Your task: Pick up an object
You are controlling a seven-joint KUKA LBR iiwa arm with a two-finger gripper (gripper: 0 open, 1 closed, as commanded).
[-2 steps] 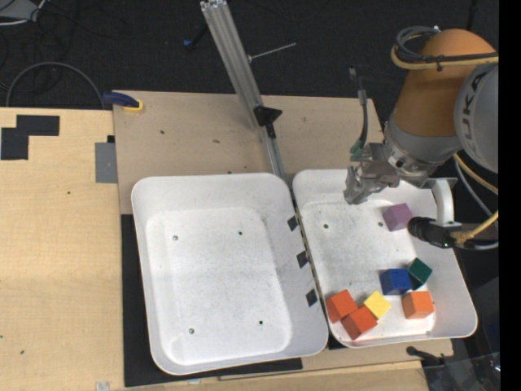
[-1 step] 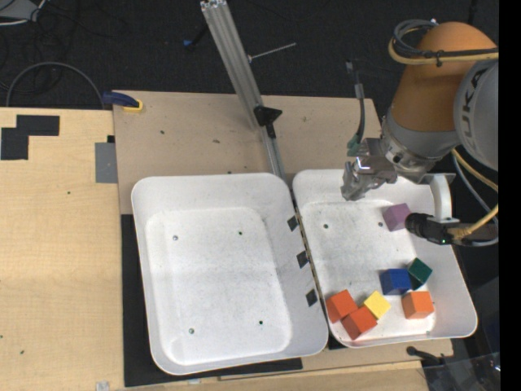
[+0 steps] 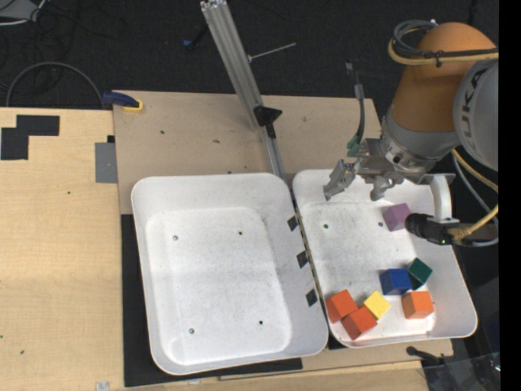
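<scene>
My gripper [image 3: 360,183] hangs over the far end of the right bin [image 3: 342,235], fingers spread apart and open, with nothing between them. A purple block [image 3: 396,216] lies just to its right and nearer the camera. At the bin's near end sit a blue block [image 3: 396,281], a green block [image 3: 420,271], a yellow block [image 3: 377,305], an orange block [image 3: 418,304] and two red-orange blocks [image 3: 350,314]. All the blocks rest on the bin floor, apart from the gripper.
The left bin [image 3: 216,267] stands beside the right one, with black clips [image 3: 299,257] along the shared edge. A slanted aluminium rail [image 3: 240,72] rises behind the bins. The arm's orange band [image 3: 435,68] and cables [image 3: 444,226] overhang the right bin's far right side.
</scene>
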